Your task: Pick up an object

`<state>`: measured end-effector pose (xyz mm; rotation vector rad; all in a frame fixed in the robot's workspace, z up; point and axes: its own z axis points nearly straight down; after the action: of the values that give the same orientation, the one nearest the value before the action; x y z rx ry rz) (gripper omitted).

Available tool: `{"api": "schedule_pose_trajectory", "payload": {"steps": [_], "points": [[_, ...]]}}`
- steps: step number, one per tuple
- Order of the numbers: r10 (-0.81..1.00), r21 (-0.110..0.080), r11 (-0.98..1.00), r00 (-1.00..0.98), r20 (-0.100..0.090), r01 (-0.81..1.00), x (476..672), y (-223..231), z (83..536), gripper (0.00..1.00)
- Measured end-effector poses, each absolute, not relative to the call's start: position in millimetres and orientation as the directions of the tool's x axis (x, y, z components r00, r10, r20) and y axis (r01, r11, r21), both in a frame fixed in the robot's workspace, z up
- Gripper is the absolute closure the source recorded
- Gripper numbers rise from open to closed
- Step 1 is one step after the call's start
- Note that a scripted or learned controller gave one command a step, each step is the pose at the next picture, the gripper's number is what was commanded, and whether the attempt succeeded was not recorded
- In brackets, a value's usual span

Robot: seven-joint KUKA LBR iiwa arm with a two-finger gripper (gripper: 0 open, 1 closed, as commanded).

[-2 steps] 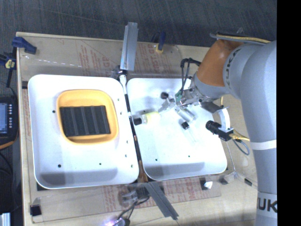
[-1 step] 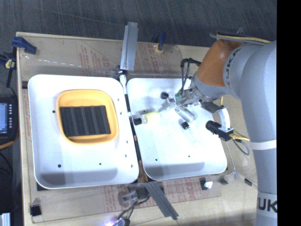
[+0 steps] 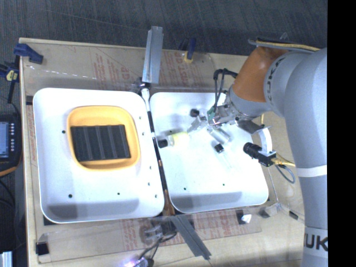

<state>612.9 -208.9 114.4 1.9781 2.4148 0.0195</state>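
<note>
End effector [image 3: 207, 128], fingers apart, nothing between them, low in right bin [image 3: 245, 191] near worktop's far edge: approach step, next needs descent onto small yellow-green object [image 3: 177, 136].

Light wooden bench [image 3: 83, 65] seen from above, set on dark grey carpet-like floor [image 3: 167, 7] that runs along the top behind it. Blue clamps [image 3: 26, 52] grip the bench's top-left corner & top edge. Metal bar [image 3: 152, 54] stands at bench's top-middle. Handheld screen device [image 3: 8, 139] sits just off bench's left edge. Even, bright overhead light.
</note>
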Motion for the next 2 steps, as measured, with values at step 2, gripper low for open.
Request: {"api": "schedule_pose_trajectory", "payload": {"steps": [2], "points": [[0.98, 0.022, 0.197, -0.197, -0.008, 0.98, 612.8, -208.9, 114.4, 0.0]]}}
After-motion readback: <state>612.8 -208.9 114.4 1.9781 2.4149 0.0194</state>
